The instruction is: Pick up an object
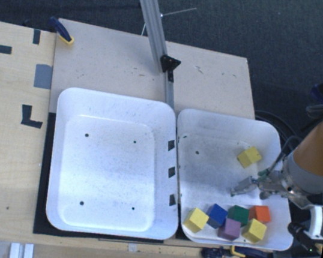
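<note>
A pale wooden bench (152,72) on dark carpet bears two shallow white plastic bins, the left bin (110,166) bare and the right bin (221,135) holding small coloured cubes. The grey two-finger gripper (242,188) hangs low over the right bin's middle with its fingers spread apart and nothing between them, a lone yellow cube (249,156) near its far edge and a cluster of yellow, blue, green, purple and orange cubes (229,220) along its near edge. This looks like the approach step; next it must centre on one cube, descend and close.
</note>
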`<state>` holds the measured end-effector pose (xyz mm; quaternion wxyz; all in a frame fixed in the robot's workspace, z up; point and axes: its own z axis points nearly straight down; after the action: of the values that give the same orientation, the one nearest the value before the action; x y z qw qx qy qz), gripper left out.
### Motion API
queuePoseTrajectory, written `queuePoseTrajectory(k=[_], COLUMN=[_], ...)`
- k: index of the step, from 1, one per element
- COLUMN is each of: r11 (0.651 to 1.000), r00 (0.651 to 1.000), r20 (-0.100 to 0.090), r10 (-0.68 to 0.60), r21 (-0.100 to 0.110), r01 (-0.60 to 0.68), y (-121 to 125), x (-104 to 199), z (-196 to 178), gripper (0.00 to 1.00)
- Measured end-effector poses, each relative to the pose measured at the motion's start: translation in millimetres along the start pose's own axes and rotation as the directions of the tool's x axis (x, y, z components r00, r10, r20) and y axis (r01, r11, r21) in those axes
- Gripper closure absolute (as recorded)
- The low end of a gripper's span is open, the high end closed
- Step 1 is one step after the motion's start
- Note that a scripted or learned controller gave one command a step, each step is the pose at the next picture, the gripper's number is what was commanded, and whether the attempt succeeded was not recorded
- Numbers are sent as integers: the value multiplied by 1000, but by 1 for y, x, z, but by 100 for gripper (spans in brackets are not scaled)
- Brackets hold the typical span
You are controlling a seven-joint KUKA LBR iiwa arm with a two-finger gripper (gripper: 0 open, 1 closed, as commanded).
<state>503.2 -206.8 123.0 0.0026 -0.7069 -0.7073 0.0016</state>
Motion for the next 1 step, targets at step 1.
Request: queuePoseTrajectory(k=[1], r11=[1000], r00=[1000], r20=[0], r10=[-1], r21=[-3], r01=[1], y=[1], x=[0], z=[-12], gripper=[100])
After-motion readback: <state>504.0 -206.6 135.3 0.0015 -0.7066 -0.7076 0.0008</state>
